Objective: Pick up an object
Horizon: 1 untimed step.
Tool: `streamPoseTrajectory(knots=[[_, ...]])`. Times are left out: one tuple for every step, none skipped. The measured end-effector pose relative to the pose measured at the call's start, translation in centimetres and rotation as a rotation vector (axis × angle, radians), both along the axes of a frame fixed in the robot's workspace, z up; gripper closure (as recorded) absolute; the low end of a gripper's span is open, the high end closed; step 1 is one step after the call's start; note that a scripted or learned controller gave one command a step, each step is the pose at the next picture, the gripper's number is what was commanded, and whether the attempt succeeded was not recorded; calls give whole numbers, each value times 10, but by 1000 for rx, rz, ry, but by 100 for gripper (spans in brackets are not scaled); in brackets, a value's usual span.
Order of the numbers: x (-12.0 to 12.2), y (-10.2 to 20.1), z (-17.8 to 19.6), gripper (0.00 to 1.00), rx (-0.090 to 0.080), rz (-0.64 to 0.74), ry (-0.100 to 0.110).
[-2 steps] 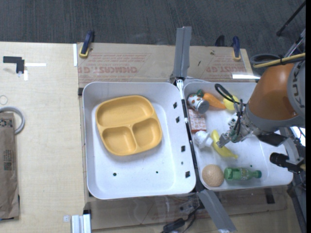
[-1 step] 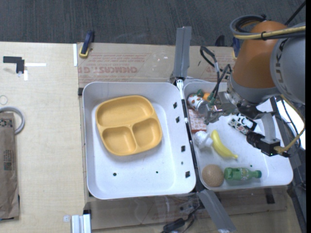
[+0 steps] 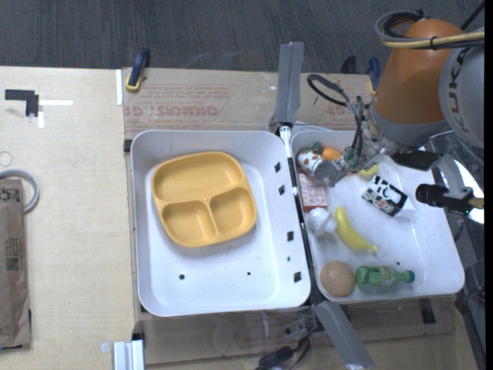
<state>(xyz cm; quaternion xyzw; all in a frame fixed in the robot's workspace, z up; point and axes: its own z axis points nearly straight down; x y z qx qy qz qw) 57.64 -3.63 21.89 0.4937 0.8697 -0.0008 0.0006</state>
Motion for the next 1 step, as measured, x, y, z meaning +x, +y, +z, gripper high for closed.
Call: streamPoseTrajectory(knots=[[-5,-72,-23,100,1,214,1]])
